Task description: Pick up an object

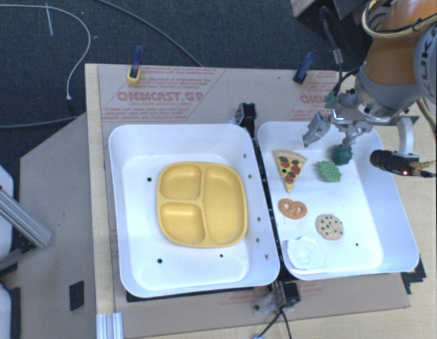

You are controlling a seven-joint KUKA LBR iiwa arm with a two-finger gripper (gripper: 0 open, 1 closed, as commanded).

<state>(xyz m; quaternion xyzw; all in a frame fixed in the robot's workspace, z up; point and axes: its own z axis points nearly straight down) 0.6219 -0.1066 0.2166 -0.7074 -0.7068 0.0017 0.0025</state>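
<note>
the tool [332,137] hangs over the far end of the right bin [387,210], reaching in from the right on the grey arm [398,48] with its orange band. its two fingers are spread wide: one finger [315,129] points toward the bin's far-left corner, the other sits just above a dark green broccoli piece [342,154]. nothing lies between the fingers, and whether the nearer fingertip touches the broccoli piece cannot be told. a lighter green item [330,171] lies just beside the broccoli, nearer the camera. a pizza slice [289,168] lies to the left of these, with a pretzel [293,208] below it, a cookie [330,226] to the pretzel's right, and a white round item [303,253] at the near edge. the left bin [133,154] holds a yellow divided plate [202,204]. both bins rest on the desk [169,90].
</note>
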